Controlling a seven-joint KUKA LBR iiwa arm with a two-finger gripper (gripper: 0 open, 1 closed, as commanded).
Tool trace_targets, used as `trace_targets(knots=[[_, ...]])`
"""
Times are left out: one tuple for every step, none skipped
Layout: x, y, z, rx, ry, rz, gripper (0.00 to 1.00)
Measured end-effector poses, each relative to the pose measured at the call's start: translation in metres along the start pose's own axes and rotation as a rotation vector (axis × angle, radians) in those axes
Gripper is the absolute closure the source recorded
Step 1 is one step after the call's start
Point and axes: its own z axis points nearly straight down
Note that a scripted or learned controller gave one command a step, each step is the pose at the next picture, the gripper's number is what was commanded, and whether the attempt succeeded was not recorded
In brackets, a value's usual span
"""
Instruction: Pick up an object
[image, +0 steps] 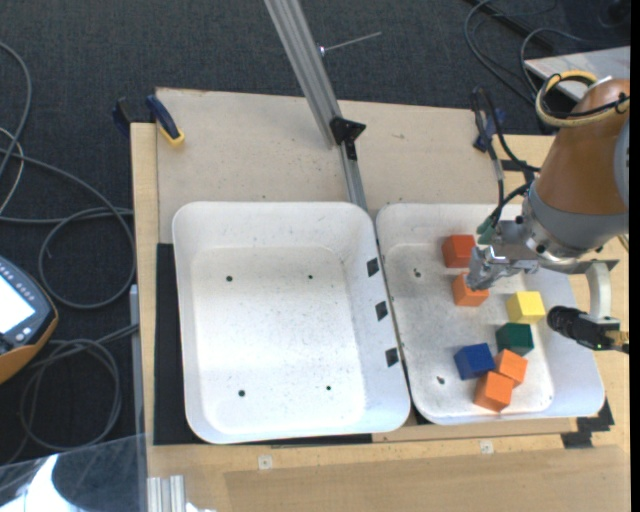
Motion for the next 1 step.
trace_targets(knots=[[0.0493,0.0172,0.0054,0.002,0.001,-0.001,1.00]])
